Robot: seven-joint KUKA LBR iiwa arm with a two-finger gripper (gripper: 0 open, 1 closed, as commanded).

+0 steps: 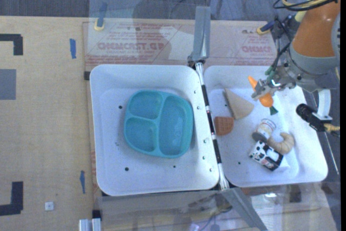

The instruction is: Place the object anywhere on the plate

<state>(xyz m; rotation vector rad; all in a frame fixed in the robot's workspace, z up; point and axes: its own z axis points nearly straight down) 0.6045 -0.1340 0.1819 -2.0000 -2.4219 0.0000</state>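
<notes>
A teal divided plate (pixel 159 123) lies in the left bin (pixel 108 170). In the right bin (pixel 311 167), my gripper (pixel 272 85) hangs over the far middle, right above a small orange carrot-like toy (pixel 265 98) with a green tip. The gripper's body hides the contact with the toy. Other candidates in the right bin are a tan wedge (pixel 237 104), a brown cookie-like piece (pixel 224 125), a small jar (pixel 265 129), a croissant (pixel 283 142) and a black-and-white cow toy (pixel 267 156).
A metal divider (pixel 208 127) runs between the two bins. Cables and a black fitting (pixel 311 115) hang near the arm's wrist at the right bin's far right side. A cardboard sheet (pixel 135 43) lies behind the bins.
</notes>
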